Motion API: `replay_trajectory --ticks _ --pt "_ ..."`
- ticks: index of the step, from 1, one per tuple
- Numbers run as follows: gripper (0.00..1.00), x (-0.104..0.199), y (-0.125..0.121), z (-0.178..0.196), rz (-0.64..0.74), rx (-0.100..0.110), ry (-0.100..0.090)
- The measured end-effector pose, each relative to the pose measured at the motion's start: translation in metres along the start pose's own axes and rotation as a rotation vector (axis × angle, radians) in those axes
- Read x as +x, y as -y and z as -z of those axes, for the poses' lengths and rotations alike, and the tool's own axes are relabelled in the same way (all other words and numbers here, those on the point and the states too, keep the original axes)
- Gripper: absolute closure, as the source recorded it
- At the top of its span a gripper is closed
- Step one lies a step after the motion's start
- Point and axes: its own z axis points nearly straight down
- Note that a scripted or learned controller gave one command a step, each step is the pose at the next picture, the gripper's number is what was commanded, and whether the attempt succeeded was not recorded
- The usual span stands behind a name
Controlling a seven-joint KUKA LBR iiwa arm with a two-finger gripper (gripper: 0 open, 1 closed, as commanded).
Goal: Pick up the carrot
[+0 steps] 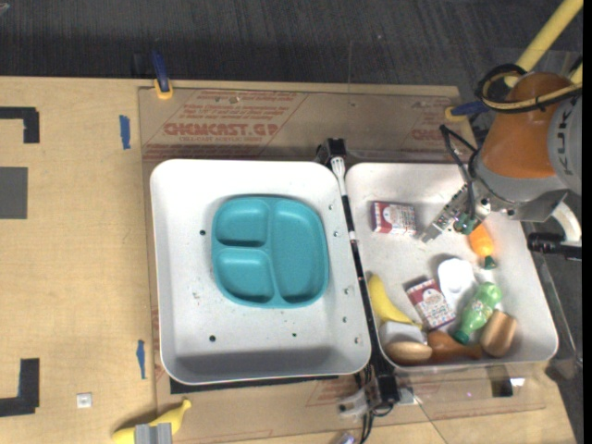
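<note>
the worktop (pixel 74 276) is a tan board with black corner marks and blue tape tabs, set against a dark carpeted floor (pixel 277 17) at the top of the view. two shallow white bins sit side by side on it. the left bin (pixel 176 276) holds a teal divided plate (pixel 271 251). the right bin (pixel 541 303) holds the clutter. the grey arm (pixel 527 146), with its orange band, reaches in over the upper right corner of that bin.

the claw (pixel 451 218) hangs over the upper middle of the right bin; whether it is released or clenched cannot be told here, and nothing is seen between its tips.

the carrot (pixel 481 242) lies just beside the claw, toward the right wall, orange with a small green end pointing down. a white object (pixel 454 277) lies just below it, and a green bottle (pixel 477 307) sits further down.

procedure, as a judgement: shift the claw a little toward the right wall until it centres over the carrot body, align it across the short width, then descend. avoid clipping the white object. the bin floor is smooth, so a glancing touch will likely push the carrot aside.
</note>
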Motion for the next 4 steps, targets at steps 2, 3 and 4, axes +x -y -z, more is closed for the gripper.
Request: replay_trajectory --ticks 2,3,4 --pt "0.00 0.011 0.066 -0.009 -0.167 -0.003 0.004" --pt "0.00 -0.020 0.026 -0.009 -0.599 0.005 -0.027" --pt "0.00 -0.011 0.046 -0.008 -0.716 -0.026 -0.047"
